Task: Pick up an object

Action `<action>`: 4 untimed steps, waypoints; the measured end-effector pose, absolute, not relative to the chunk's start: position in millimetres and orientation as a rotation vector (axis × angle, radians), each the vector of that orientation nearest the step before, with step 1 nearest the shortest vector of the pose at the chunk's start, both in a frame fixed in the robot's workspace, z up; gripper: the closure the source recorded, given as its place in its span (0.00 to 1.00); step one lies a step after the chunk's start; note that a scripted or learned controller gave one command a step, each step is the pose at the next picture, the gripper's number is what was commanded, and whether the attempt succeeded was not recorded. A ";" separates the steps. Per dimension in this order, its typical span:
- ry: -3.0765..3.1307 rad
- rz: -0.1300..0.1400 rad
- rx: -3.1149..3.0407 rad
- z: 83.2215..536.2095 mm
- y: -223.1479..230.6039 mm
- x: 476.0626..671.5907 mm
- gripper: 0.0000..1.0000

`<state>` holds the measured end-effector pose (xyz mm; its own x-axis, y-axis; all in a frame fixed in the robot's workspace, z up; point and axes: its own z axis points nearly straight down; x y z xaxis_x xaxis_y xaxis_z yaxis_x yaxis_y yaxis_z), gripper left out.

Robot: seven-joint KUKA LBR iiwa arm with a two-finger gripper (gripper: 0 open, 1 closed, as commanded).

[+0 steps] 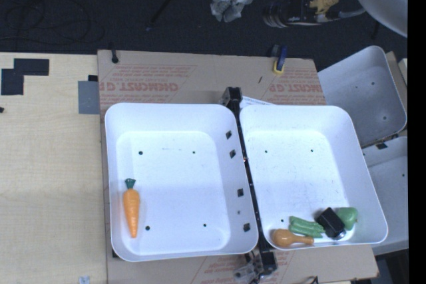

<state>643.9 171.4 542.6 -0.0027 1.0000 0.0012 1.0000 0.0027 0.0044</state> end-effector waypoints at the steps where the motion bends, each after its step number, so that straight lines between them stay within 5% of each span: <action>1: 2.231 -0.004 2.216 536.4 247.6 643.4 1.00; 2: 2.221 -0.030 2.233 388.7 186.9 642.8 1.00; 3: 2.232 -0.008 2.218 381.4 246.8 618.5 1.00; 4: 2.220 0.020 2.214 549.3 221.9 599.6 1.00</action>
